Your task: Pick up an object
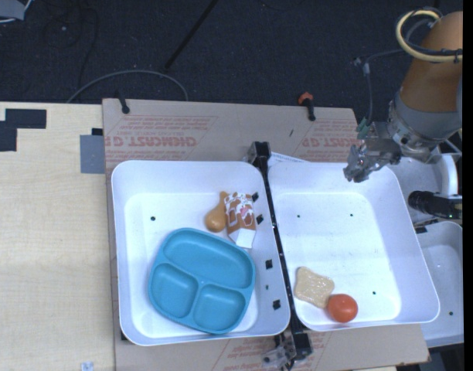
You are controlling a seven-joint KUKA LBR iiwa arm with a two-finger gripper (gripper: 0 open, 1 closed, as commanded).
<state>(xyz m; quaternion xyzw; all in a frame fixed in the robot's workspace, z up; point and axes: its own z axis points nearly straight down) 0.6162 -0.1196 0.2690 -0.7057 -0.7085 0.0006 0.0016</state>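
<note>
Nothing is picked up yet. The end effector [362, 163] hangs over the right bin's [391, 230] far right corner; whether it is spread or pressed together cannot be told. The tomato [343, 308] and bread [313, 287] lie at the bin's near edge, well apart from it.

Gripper [359, 168] hovers over far right corner of right bin [391, 238], nothing seen btwn fingers. Right bin: tomato [343, 308] touching bread slice [313, 287] near front edge. Left bin [136, 207]: blue divided plate [201, 280], w/ orange-brown toy [216, 216] & red-white packet [239, 213] just behind it.
</note>
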